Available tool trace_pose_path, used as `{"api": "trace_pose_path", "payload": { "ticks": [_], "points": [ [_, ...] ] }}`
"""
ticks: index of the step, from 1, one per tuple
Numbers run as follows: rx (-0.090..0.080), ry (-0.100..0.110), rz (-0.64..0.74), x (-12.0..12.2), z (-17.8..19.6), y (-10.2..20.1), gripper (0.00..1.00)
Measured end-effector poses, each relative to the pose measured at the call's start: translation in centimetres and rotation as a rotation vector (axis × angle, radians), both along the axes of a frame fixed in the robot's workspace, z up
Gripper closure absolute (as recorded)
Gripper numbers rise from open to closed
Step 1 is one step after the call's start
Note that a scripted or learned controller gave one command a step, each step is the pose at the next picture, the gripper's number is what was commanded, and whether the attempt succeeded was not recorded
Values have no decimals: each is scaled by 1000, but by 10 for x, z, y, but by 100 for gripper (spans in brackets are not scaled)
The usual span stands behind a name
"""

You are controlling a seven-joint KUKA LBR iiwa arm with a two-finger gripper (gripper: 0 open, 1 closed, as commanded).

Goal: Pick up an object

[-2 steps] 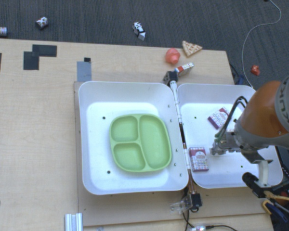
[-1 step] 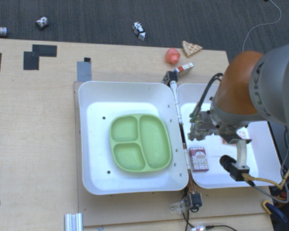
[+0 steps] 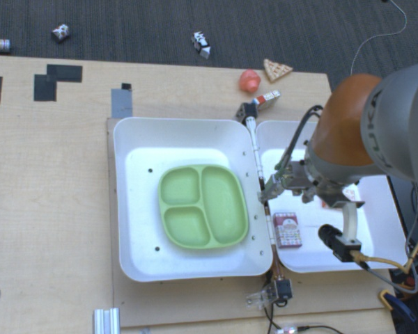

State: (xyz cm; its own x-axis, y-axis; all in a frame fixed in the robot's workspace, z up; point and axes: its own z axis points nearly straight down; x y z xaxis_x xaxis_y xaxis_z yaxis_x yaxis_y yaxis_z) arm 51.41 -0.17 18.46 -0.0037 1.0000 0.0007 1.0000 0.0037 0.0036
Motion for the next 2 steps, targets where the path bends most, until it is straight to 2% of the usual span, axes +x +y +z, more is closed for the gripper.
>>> {"api": "trace_pose_path", "payload": {
  "ticks": [2],
  "points": [
    [0,0,0,0,0,0,0]
  ]
}}
